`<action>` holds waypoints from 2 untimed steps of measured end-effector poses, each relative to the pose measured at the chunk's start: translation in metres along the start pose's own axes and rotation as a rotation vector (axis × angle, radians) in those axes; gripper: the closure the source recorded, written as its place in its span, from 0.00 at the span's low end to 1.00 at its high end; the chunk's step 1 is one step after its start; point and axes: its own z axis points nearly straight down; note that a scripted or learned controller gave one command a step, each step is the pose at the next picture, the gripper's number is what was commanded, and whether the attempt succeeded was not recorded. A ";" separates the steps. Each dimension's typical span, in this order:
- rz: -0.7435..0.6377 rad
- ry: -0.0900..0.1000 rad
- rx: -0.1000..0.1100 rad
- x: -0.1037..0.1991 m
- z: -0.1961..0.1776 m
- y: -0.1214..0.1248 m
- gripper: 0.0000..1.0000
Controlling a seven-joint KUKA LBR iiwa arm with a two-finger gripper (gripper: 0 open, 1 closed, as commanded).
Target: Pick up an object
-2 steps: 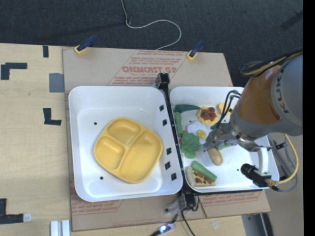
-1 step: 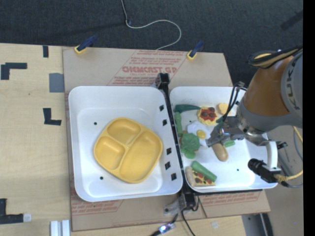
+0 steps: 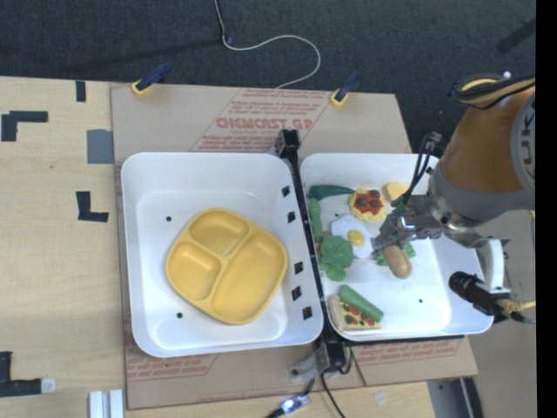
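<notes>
Pizza slice toy (image 3: 352, 318) sits at the near edge of the right bin (image 3: 435, 316), a green pod-like piece (image 3: 360, 302) lying on it. Gripper (image 3: 389, 249) is down in that bin right over a brown sausage-shaped toy (image 3: 399, 261), touching or almost touching its top end; finger spread can't be told from this angle, and the sausage is not clearly between them. Just left of it: broccoli (image 3: 336, 252), fried egg (image 3: 352, 232), a round pizza toy with red topping (image 3: 367, 204), a dark green leaf-like piece (image 3: 329, 192), a yellow bit (image 3: 396, 190) near the far side. Grey arm with orange band (image 3: 487, 146) comes in from the right. Left bin (image 3: 144, 233) holds a yellow divided plate (image 3: 226, 264), lying flat mid-bin. Both bins rest on a cardboard sheet (image 3: 252, 116) with blue-yellow clamps (image 3: 150, 78) at its far edge, white cable (image 3: 278, 46) looping beyond
</notes>
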 end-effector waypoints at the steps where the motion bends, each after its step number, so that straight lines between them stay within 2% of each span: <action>1: -0.002 0.000 -0.001 0.009 -0.006 0.055 1.00; 2: -0.002 -0.001 -0.001 0.006 0.001 0.117 1.00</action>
